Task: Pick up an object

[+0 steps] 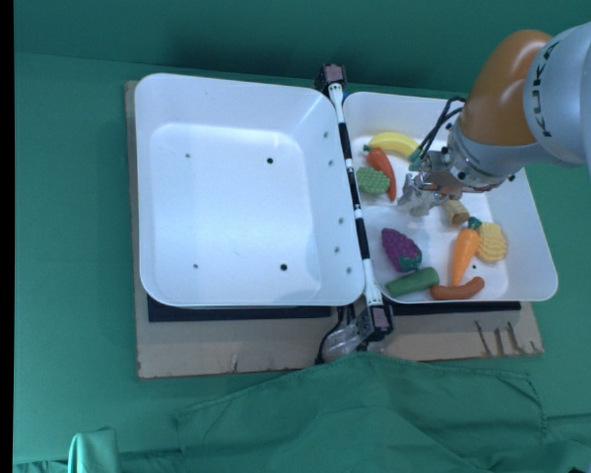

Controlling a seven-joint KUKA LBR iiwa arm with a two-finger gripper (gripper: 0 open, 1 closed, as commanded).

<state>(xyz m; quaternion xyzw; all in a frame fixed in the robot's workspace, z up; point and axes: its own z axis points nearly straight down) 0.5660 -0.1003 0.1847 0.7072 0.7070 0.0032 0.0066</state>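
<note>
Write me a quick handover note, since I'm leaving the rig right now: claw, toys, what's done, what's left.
Claw: low in the right bin, near its middle; nothing seen in it, and its grip can't be read from this angle.
Toys, all in the right bin: banana, green corn, small carrot, purple grapes, cucumber, sausage, big carrot, yellow toy, tan piece.
Done: no pick yet.
Left: grasp one toy and lift it.
</note>
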